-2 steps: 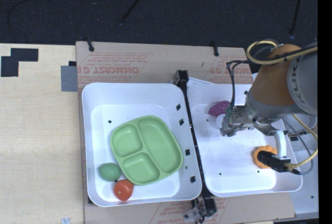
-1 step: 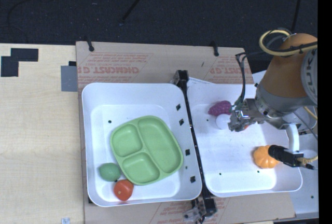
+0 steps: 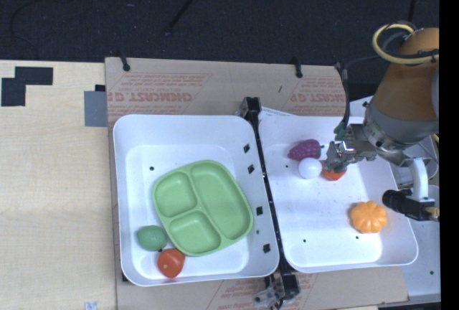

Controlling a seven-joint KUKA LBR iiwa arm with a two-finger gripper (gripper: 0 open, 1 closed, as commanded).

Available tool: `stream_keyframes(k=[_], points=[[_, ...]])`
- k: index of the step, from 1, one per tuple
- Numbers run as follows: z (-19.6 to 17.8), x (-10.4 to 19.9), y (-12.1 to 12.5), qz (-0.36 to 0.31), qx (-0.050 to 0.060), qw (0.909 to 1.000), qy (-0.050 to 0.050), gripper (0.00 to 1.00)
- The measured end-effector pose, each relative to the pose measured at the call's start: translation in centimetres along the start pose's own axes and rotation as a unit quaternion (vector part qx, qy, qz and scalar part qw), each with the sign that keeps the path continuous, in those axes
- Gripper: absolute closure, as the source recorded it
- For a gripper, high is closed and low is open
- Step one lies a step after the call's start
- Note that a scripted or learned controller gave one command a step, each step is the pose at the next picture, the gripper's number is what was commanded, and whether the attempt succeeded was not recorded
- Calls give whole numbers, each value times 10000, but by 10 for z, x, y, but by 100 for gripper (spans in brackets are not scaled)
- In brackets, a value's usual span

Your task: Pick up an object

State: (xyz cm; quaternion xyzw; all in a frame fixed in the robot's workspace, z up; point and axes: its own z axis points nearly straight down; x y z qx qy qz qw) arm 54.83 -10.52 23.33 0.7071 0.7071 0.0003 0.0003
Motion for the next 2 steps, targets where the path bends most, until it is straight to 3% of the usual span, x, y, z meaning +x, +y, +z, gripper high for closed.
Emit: stream_keyframes(k=[2], points=[[4, 111, -15, -21, 27, 10000, 9, 100]])
